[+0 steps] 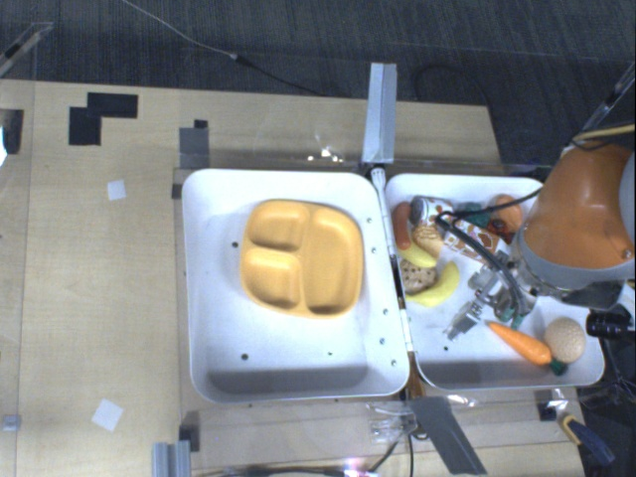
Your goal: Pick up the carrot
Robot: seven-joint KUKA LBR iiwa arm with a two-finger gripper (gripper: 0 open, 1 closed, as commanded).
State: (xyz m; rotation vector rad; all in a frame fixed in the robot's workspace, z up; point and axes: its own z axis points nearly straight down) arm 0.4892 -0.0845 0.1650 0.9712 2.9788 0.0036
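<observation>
The arm [586,217] reaches in from the right side of the camera view, its broad orange band uppermost and a grey collar just beneath it. From that collar the wrist slants down and to the left, with dark cables running along its upper side. The pincer [465,323] sits at the lower left end of the wrist, a small metallic assembly tilted leftward and pointing down. Its fingertips are too small and cluttered to make out.

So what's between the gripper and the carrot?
Bare white bin floor; the camera view shows the gripper just left of the carrot.
</observation>
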